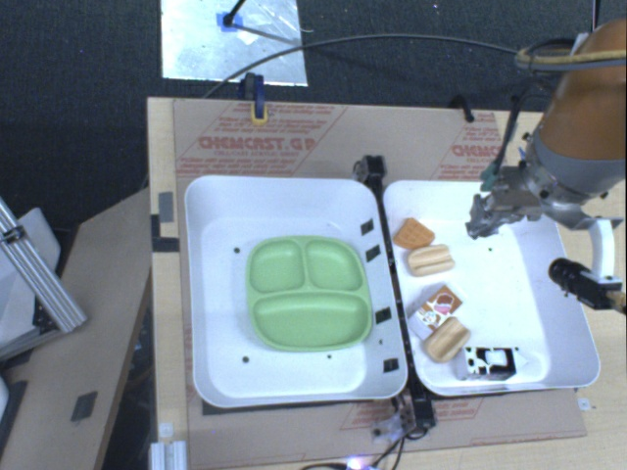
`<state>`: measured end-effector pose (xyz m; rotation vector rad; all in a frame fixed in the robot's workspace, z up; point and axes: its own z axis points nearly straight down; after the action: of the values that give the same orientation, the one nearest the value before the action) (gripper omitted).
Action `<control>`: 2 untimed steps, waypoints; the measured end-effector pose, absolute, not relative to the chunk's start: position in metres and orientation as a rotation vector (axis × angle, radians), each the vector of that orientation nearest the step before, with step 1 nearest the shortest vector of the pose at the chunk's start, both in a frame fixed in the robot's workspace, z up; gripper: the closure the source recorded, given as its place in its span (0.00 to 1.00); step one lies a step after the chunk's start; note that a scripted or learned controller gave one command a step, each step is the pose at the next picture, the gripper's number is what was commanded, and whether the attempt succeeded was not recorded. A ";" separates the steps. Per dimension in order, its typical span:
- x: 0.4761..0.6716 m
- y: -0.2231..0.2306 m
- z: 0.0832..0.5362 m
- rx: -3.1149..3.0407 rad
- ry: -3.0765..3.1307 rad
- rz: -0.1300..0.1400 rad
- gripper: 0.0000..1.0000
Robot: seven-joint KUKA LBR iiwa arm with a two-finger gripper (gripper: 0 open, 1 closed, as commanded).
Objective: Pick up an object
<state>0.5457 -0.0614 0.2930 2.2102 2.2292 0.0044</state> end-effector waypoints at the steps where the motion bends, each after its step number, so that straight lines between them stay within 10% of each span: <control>1: 0.560 -0.017 0.277 2.212 2.231 0.003 1.00; 2: 0.589 0.035 0.256 2.211 2.232 0.004 1.00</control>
<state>0.5892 0.0348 0.2565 2.2107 2.2318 0.0035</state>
